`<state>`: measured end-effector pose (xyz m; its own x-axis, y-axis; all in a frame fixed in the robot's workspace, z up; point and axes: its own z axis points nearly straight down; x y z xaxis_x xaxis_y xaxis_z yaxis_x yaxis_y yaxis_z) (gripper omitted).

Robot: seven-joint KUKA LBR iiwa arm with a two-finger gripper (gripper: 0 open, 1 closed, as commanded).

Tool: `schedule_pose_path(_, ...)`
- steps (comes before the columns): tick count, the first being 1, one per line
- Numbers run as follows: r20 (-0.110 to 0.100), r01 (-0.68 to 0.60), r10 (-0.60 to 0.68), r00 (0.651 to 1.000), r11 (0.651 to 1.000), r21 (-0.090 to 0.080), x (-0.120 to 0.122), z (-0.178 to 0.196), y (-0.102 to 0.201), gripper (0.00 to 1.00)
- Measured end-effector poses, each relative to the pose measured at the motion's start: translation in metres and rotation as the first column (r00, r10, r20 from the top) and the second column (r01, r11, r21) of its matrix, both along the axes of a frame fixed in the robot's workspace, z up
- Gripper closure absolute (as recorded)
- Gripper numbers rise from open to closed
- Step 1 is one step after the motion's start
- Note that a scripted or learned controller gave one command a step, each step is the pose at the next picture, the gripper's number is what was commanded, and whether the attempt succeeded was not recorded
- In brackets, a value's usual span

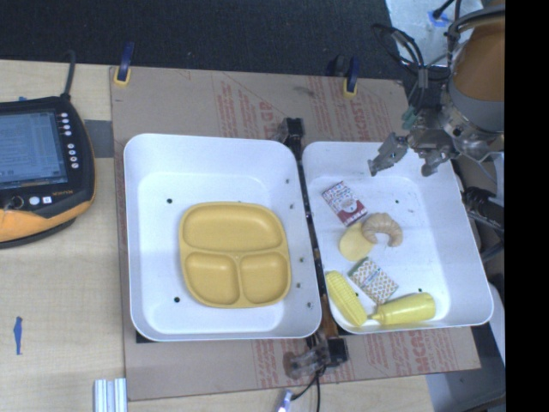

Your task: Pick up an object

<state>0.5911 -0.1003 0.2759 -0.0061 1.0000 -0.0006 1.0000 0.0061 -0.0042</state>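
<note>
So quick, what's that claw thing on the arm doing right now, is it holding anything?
End effector: open, fingers spread, holding nothing, hovering over the far end of the right bin.

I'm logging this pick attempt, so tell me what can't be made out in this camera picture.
- Small packet and checkered packet: printing too small to read.
- Handheld screen: cut by the left edge, text blurred.
- Arm: cut off at the right.
- Corn cob: its end lies partly under the yellow bottle.
- Gripper: empty, open above the right bin.
</note>
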Motion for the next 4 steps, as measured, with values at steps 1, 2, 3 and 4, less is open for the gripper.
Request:
schedule_pose_path(1, -0.003, 0.001, -0.001, 1.000, 1.000, -0.001, -0.008, -0.127, 0.003, 0.00)
schedule_pose_path(2, -0.003, -0.001, 0.001, 1.000, 1.000, 0.000, 0.014, -0.185, 0.004, 0.00)
schedule_pose_path(3, 0.002, 0.000, 0.000, 1.000, 1.000, 0.000, 0.034, -0.184, -0.005, 0.00)
schedule_pose_path(4, 0.003, -0.002, 0.002, 1.000, 1.000, -0.002, 0.038, -0.184, 0.000, 0.00)
